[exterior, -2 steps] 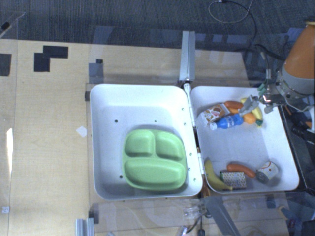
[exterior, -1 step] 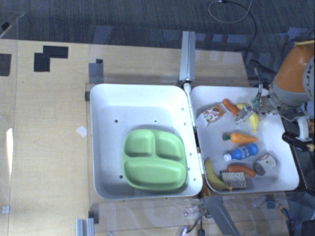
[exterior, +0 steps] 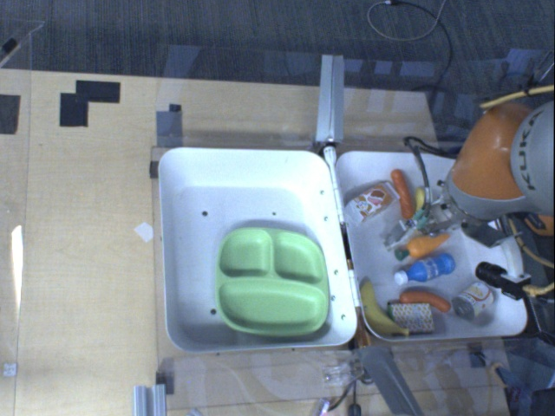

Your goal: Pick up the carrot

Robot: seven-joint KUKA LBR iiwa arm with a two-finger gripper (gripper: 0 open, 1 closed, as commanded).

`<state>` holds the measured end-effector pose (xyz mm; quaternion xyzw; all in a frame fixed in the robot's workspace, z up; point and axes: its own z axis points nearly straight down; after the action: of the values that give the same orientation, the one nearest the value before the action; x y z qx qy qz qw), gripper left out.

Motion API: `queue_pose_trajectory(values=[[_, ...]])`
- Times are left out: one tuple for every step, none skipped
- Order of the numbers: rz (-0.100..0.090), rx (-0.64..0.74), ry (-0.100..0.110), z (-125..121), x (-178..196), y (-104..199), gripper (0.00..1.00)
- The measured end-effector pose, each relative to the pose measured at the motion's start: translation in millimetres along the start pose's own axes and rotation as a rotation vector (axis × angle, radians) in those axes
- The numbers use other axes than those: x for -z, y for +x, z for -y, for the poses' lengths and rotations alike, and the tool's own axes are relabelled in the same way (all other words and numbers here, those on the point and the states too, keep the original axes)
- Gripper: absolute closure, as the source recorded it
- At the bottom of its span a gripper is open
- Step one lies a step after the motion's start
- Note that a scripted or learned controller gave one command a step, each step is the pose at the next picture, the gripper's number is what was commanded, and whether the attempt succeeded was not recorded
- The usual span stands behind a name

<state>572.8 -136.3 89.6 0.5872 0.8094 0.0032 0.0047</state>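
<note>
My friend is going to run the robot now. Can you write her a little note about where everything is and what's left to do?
Gripper: low in the right bin, right at the carrot. I cannot tell how its jaws stand.
Carrot: lying in the right bin, above the blue bottle, with a banana along the bin's lower left.
Left bin: holds the green tray.
Done: the arm has reached the carrot.
Left: get a sure grip and lift it; it is not yet visibly raised.
</note>
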Motion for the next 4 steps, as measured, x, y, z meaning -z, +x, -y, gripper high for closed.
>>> queue_pose_trajectory(values=[[0.001,0.002,-0.007,-3.0,12.6,0.0,1.00],[0.007,0.221,0.000,74.0,1.5,-34.2,1.00],[0.011,0.224,-0.008,70.5,13.7,-34.6,1.00],[0.016,0.224,-0.014,67.8,25.4,-35.4,1.00]])
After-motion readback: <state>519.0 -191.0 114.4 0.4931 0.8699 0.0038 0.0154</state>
